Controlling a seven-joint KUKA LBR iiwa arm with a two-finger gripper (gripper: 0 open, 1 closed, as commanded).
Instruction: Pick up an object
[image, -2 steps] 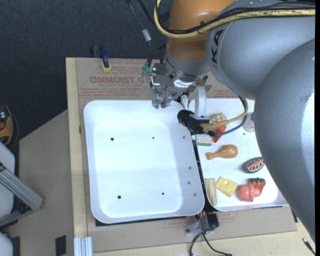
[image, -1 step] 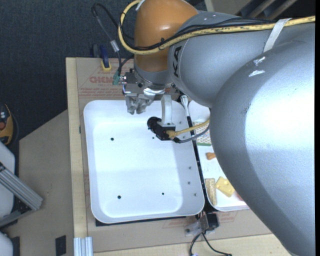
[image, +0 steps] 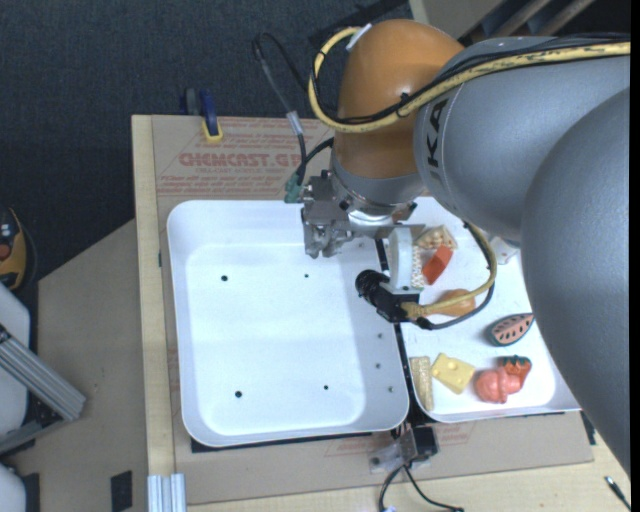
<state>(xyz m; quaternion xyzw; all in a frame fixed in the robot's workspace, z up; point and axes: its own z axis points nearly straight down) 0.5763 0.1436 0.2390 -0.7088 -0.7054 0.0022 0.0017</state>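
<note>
Shallow white plastic bin (image: 200, 330): smooth, faintly glossy. Flat brown board (image: 240, 150) beneath: matt, printed red lettering. Grey arm casing (image: 560, 150): smooth satin; orange band (image: 385, 65) glossy. Yellow wedge toy (image: 452, 374): matt.

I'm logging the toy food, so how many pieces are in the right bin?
6 seen: wafer, orange wedge, watermelon slice, corn, cheese, red fruit. The arm may hide more.

Bench board (image: 250, 160) under me: brown, red lettering along its far edge. A yellow-and-blue clamp (image: 209, 115) grips that far edge near the left corner. Dark carpet (image: 100, 60) beyond the bench. A black connector with cable (image: 420, 442) sits at the near edge, and an aluminium rail (image: 40, 375) lies off the left side.
</note>
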